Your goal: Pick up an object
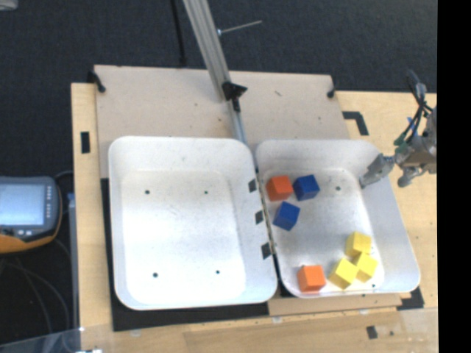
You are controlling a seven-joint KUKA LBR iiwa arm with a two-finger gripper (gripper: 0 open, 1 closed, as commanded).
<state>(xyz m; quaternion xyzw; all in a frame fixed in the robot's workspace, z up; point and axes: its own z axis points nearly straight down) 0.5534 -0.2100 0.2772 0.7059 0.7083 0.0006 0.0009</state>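
Seven blocks [306,187] left of jaws [377,169].

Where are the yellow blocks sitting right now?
The three yellow blocks cluster in the near right corner of the right bin, just right of an orange block.

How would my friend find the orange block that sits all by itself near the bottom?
Look in the right bin. Along its near edge sits an orange block, just left of the yellow blocks. The other orange block lies farther back, beside a blue block.
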